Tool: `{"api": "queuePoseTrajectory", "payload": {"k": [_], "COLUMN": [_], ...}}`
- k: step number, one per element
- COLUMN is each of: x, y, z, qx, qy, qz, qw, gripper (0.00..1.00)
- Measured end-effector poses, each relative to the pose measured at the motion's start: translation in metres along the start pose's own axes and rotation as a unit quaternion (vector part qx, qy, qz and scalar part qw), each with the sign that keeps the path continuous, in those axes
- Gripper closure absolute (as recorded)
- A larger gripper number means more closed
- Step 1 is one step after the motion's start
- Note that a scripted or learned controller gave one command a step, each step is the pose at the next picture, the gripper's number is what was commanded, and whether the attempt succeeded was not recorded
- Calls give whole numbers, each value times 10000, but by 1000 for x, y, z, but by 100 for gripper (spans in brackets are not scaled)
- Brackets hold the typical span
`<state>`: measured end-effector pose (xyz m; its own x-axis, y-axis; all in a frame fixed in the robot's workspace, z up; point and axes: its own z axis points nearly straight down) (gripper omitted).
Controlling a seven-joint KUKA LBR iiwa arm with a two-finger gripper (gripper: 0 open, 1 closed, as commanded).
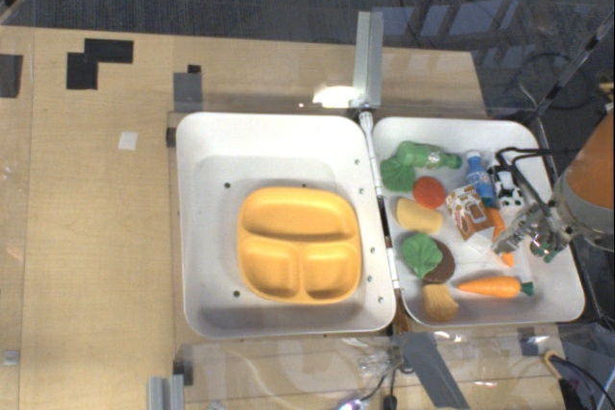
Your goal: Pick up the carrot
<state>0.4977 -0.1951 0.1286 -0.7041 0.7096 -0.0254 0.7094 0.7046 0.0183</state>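
Carrot (490, 287) is being seen lying flat on the floor of the right bin (573, 302), near that bin's front wall, with its orange body running left to right and a small green tip at its right end. Nothing is being pressed against it; a tan brush-like piece (441, 301) is lying just to its left, apart from it, and a green leafy toy (419, 253) on a brown disc (440, 262) is sitting a little farther back and left.

The gripper (527, 243) is being held above the right side of the same bin, behind and slightly right of the carrot and clear of it. Whether it is spread or closed cannot be told, since the metal parts at the wrist are being blurred together with the clutter beneath. No object is being carried by it that can be made out. The arm (588, 182), grey with its orange band, is being seen reaching in from the right edge.

Farther back in the right bin a green bottle-like toy (419, 158), a red tomato-like ball (430, 191), a yellow block (419, 216), a blue item (479, 176) and a printed packet (468, 210) are being crowded together.

In the left bin (207, 206) a yellow divided tray (299, 243) is resting at the centre. Both bins are being borne side by side on the light wooden surface (86, 235).
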Motion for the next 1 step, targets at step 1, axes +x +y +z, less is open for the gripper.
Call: {"api": "queuePoseTrajectory", "payload": {"k": [1], "x": [-2], "y": [3], "z": [-12], "qx": [-24], "qy": [-32], "qz": [0], "qw": [10000], "gripper": [100]}}
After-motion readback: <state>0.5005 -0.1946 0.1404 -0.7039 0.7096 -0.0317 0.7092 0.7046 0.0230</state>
